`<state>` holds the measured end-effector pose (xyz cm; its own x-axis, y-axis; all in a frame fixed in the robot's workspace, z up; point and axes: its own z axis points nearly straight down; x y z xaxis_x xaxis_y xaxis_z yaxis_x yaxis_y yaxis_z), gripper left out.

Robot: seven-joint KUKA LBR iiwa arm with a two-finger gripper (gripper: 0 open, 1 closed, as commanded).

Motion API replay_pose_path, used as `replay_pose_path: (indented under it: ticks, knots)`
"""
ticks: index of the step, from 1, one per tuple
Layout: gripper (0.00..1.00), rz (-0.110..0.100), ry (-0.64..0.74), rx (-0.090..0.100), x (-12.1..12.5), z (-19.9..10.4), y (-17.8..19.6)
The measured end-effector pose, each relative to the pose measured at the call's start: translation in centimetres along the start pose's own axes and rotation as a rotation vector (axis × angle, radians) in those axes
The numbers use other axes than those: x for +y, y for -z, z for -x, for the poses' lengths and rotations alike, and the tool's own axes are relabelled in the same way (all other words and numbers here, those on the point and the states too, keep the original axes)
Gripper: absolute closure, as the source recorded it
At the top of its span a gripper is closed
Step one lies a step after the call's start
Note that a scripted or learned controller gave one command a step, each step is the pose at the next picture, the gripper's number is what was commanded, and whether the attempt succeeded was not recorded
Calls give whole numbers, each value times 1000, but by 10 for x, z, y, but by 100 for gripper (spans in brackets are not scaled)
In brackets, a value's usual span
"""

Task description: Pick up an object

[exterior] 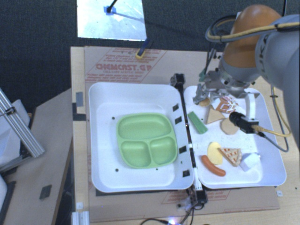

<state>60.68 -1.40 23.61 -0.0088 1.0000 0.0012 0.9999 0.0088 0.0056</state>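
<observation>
Several small toy foods crowd the right bin (274, 170), and that crowding is the main risk: the pincer (203, 96) hangs low over the bin's far left corner, near the divider wall, where a tan wedge (213, 116) and a red-and-white piece (227, 106) lie touching or overlapping. A close here could catch two pieces at once, nudge one aside, or scrape the wall and come up with nothing. Whether the pincer is open or closed, and whether it has hold of anything, I cannot tell, as the wrist hides it. The wedge, likely the nearest target, looks flat, pale brown and thin-edged, so it may slip from a shallow hold. A green stick (197, 123) lies just beside it along the divider, and a round biscuit (229, 127) sits near its other side. Nearer the front lie a yellow piece (214, 153), a sausage (213, 166), a pizza slice (231, 154) and a white block (250, 161). On the table's left bin (103, 125) rests a green divided plate (145, 139).
</observation>
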Motion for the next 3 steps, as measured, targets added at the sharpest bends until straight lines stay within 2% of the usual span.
replay_pose_path:
  ticks: [1, 2, 3]
  knots:
    - [100, -2, -3, -2, 14, -11, -5]
    - [100, -2, -7, -2, 18, -5, -4]
    - [100, -2, -3, -2, 23, -13, -1]
